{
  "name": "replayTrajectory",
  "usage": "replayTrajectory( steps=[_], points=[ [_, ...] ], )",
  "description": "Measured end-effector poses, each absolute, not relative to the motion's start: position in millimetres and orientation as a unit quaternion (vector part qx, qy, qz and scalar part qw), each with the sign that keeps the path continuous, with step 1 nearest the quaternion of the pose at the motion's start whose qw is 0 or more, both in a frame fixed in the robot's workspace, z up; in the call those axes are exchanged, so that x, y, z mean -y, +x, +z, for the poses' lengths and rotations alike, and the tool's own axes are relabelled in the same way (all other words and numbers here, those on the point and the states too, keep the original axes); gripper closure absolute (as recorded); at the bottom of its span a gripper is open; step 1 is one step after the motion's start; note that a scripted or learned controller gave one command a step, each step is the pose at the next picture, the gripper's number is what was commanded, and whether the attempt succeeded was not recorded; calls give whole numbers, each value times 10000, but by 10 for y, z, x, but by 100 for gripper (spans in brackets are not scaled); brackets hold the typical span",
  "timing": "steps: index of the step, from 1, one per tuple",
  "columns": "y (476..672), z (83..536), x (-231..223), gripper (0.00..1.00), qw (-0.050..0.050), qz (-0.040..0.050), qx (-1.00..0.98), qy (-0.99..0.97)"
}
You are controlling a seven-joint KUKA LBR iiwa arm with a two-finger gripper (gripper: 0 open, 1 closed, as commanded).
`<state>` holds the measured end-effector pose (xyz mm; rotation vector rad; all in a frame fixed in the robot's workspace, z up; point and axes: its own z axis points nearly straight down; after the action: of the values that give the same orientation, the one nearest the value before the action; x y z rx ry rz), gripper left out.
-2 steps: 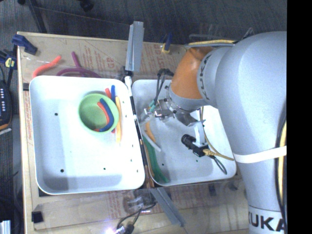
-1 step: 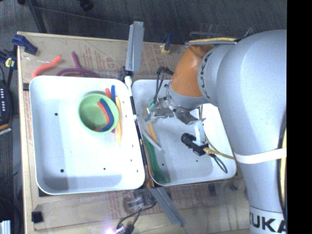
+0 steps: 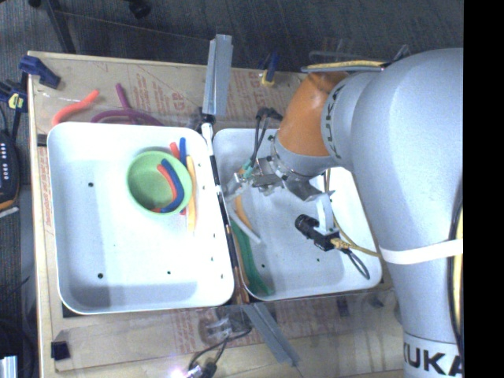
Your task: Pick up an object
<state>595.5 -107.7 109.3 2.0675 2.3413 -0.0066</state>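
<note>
My gripper (image 3: 239, 183) hangs low over the left part of the right bin (image 3: 346, 270), close to its left wall. Just below it lies a pale stick with an orange end (image 3: 243, 216). A long dark green strip (image 3: 250, 263) runs along that bin's left wall toward the front. In the left bin (image 3: 102, 250) a green bowl (image 3: 150, 183) holds a red curved piece (image 3: 168, 173) and a blue one (image 3: 182, 150), with a yellow stick (image 3: 190, 195) at its right rim. I see nothing lifted by the gripper.
The grey arm with its orange band (image 3: 309, 120) covers the right bin's back and right side. A divider rail (image 3: 222, 211) separates the bins. Behind the left bin lie an orange strip (image 3: 75, 107) and a purple hose (image 3: 126, 116). A clamp (image 3: 38, 69) sits at the bench's back left corner.
</note>
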Motion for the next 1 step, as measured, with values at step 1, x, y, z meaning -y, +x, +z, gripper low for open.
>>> replayTrajectory(
  steps=[1],
  points=[
    [5956, 1188, 1060, 100, 73, -14, -7503, 6611]
  ],
)
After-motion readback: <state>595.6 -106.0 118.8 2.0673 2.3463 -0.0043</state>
